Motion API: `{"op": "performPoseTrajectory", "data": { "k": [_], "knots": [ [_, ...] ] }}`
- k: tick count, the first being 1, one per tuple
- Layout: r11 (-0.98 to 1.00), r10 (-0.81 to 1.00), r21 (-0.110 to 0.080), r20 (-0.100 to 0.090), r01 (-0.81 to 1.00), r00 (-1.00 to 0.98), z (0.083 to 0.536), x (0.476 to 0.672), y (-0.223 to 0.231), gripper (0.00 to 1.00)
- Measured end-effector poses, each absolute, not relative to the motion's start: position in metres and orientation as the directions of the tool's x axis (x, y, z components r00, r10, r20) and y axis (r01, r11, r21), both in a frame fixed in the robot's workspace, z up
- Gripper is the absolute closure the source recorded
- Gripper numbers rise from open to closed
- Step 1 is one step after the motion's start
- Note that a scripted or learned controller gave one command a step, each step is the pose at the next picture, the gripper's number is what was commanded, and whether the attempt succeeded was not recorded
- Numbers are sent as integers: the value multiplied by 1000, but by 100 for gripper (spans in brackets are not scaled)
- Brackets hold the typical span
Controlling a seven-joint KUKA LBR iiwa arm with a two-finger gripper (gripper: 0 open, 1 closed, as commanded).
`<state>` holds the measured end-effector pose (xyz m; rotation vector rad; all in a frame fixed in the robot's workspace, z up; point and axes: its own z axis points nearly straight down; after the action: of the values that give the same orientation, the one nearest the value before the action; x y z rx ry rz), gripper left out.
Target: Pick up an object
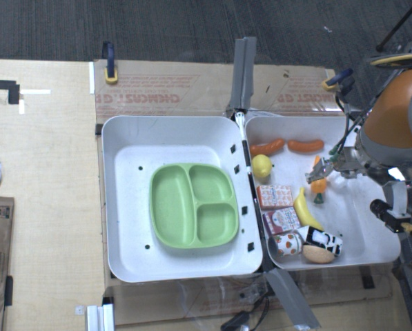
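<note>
In the right bin [371, 212], toward the middle of its floor, the gripper [319, 174] sits low over a small orange carrot [318, 187] with a green tip. Whether the claw is spread or closed, or has any hold on the carrot, cannot be told from this angle. The step looks like the grasp itself. Next should come a firm close and a straight lift, clear of the banana [305, 210] just beside it. The left bin [123, 185] holds a green tray [193, 205].
</note>
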<state>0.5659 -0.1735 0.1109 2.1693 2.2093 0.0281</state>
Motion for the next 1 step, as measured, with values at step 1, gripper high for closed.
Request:
{"op": "performPoseTrajectory", "data": {
  "k": [1],
  "knots": [
    [-4,1000,44,-19,999,5,110,557,-160,0]
  ]
}}
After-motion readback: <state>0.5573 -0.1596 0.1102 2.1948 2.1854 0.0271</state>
